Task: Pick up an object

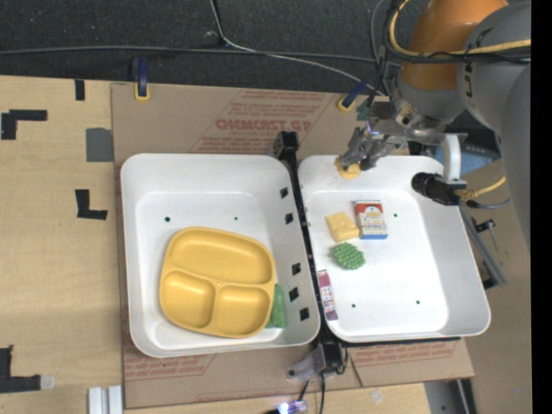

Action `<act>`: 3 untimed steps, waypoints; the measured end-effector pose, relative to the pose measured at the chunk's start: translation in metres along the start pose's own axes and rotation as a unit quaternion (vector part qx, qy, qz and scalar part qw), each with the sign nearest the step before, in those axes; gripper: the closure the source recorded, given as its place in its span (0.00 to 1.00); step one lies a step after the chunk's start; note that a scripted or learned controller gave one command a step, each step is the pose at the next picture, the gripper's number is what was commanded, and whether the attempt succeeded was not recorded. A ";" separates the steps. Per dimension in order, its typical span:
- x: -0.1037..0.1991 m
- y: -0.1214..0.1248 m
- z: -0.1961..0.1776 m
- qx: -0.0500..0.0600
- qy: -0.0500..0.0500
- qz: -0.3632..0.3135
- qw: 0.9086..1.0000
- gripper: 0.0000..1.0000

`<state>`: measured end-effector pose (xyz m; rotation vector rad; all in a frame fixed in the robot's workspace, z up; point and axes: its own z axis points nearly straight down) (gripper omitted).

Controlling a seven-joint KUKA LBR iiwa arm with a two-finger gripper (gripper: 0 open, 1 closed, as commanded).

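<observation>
The claw [355,160] hangs over the far rim of the right bin [448,313], at that bin's far-left corner, with the grey arm and its orange band rising behind it toward the upper right. Between its fingertips sits a small yellow piece [349,171], pinched there just above the rim — the fingers close on it from either side, as far as the slanted view lets me judge.

Taking the right bin as the landmark: near its middle, toward the left wall, lies a pale yellow block [341,226], and touching that block's right side is a small red-and-white carton [370,219] with a blue lower edge. Just nearer the camera than the block rests a green knobbly ball [348,255]. Along the bin's left wall, toward the near corner, lies a slim pink-and-white packet [326,294], lengthwise against the wall.

Left of the right bin, sharing a black divider, stands the left bin [142,179]. In its near half lies a yellow compartment tray [216,281] — one long section on the far side, two smaller ones nearer. A green thing [277,307] is wedged between the tray's right edge and the wall facing the right bin.

Both bins rest on a brown cardboard sheet [241,119] on the bench.
</observation>
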<state>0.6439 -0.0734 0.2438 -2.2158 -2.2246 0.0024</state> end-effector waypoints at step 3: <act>0.151 -0.044 0.000 0.000 0.000 -0.001 1.000 1.00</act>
